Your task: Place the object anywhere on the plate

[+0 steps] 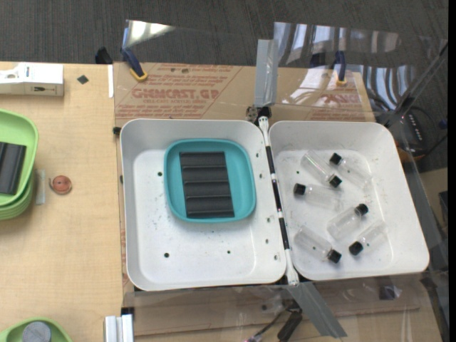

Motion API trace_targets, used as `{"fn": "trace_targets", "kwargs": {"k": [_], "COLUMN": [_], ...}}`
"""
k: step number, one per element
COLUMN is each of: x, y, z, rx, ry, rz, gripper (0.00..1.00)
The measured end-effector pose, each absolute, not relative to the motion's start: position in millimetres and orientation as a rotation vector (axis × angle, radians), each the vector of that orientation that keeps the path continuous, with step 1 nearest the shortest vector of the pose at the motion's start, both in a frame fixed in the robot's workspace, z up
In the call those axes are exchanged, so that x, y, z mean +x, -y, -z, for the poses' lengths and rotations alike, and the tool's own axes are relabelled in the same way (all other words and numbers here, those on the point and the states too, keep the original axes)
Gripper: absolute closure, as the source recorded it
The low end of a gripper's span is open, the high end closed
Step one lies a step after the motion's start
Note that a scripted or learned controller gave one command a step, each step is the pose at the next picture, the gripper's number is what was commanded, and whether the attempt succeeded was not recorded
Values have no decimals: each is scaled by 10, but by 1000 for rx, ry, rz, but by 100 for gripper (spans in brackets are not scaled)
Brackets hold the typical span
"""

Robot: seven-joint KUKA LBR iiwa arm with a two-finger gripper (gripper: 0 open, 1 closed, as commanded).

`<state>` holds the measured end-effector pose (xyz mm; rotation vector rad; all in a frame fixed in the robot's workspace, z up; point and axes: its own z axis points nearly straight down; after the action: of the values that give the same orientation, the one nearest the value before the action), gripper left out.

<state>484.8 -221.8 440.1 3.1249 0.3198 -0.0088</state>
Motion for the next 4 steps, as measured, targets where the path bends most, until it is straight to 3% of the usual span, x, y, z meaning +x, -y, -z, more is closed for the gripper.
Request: {"fn": "trace_targets", "kwargs": {"k": [1, 3, 4], "x": [4832, 4995, 4781], "y": [2216, 2216, 2221], "z": [-4399, -4400, -4403], "rx": [3126, 3125, 3127], "ry": [-319, -321, -313], "rz": [10, 8, 10], "gripper": [0, 0, 0]}}
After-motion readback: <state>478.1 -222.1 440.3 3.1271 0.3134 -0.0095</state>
